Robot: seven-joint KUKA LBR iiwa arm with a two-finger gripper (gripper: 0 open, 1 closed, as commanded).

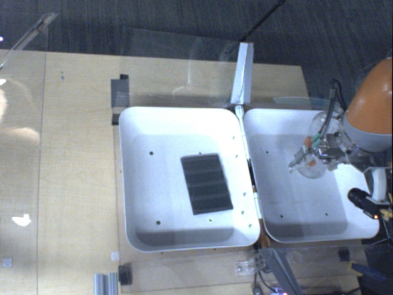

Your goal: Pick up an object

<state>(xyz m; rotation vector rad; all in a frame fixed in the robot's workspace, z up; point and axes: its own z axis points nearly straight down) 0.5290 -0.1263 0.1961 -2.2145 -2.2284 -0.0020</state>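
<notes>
My arm comes in from 3 o'clock, the orange band [374, 97] showing at the frame's right edge above the grey wrist. My gripper [314, 154] hangs over the right bin [276, 217], toward its 1 o'clock quarter.

At the gripper there is a clear, roundish object [312, 163], glassy and see-through, with a small orange-red spot and a bit of green near it. It sits right at my fingers, but the tangle of metal parts and cable there is too blurred to sort out. I cannot tell whether the fingers are wide or narrow, nor whether the clear object is between them or only beneath them on the bin floor.

Left bin [132, 183]: one dark ribbed rectangular pad [206, 184] lying flat, slightly right of centre, its long axis tilted toward 11 o'clock. It is well apart from my gripper, with the wall between the two bins in between.

The two bins touch along their shared edge. A grey metal bar [242, 74] stands off from that seam at 12 o'clock. Both bins rest on a pale wooden tabletop [67, 183]. A small dark block [120, 94] sits on the tabletop just beside the left bin's 11 o'clock corner. Dark carpet lies beyond the tabletop's far edge.
</notes>
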